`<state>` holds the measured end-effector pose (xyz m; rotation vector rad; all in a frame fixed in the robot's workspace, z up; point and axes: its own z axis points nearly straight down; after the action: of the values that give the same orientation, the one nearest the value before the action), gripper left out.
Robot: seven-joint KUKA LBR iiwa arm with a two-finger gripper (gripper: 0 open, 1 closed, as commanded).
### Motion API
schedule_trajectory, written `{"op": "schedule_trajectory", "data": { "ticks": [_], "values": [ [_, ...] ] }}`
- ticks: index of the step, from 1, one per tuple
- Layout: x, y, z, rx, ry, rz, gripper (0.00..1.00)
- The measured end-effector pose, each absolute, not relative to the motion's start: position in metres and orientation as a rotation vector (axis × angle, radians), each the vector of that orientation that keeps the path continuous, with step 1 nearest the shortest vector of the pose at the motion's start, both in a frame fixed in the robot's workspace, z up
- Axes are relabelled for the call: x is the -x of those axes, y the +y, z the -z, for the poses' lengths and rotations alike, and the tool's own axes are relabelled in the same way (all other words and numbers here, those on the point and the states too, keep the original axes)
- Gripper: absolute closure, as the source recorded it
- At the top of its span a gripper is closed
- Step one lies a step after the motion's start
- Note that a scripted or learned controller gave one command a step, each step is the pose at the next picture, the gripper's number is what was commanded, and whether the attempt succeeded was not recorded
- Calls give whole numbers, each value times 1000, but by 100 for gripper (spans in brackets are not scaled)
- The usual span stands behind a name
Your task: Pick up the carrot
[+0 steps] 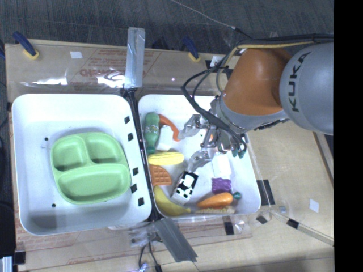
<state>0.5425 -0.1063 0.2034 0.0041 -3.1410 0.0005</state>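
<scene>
The carrot (214, 200), orange with a green top, lies along the front wall of the right bin (249, 174), pointing left. My gripper (195, 141) hangs over the middle of that bin, behind and to the left of the carrot and well apart from it. Its two metal fingers (190, 125) are spread, so it is open, and only white bin floor shows between them. The grey arm with its orange band reaches in from the right and hides the bin's back right corner.
Around the carrot lie a purple piece (222, 184), a black-and-white cube (185, 186), a banana (169, 205), a waffle (160, 176) and a yellow corn piece (165, 158). A green vegetable (151, 129) and an orange curved pepper (170, 127) sit further back. The left bin holds a green divided plate (89, 166).
</scene>
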Motion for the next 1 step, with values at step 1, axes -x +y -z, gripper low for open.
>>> {"op": "schedule_trajectory", "data": {
  "ticks": [1],
  "values": [
    [-531,-99,-106,-117,-3167,-7,0]
  ]
}}
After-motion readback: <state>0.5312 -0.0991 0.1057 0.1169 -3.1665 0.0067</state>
